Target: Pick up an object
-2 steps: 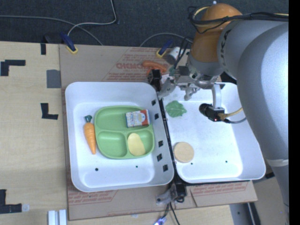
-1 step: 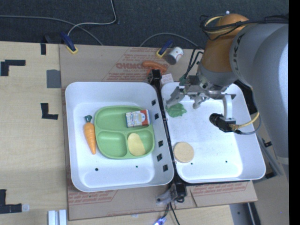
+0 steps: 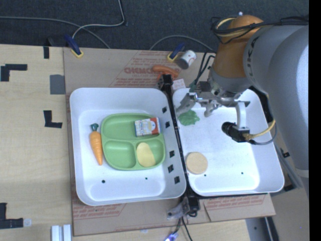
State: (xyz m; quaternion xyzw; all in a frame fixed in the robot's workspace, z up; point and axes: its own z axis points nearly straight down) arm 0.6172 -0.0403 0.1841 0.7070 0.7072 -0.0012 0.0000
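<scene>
Near right: right bin (image 3: 261,177), shallow, white. One tan round cookie-like disc (image 3: 196,162) lies flat on its floor by the near-left side, just beside the divider between the bins.

Near left: left bin (image 3: 83,134), white. Holds a green divided tray (image 3: 120,152) with a yellow oval piece (image 3: 146,155) in its near-right compartment and a small carton (image 3: 146,127) in the far compartment. An orange toy carrot (image 3: 96,145) lies on the bin floor just left of the tray.

Farther, right bin: a green leafy item (image 3: 189,118) on the floor near the divider. The gripper (image 3: 196,106) hovers directly over it, jaws spread, nothing between them.

Far: cardboard-covered surface (image 3: 110,67), an orange sausage-shaped toy (image 3: 165,70), cables.
</scene>
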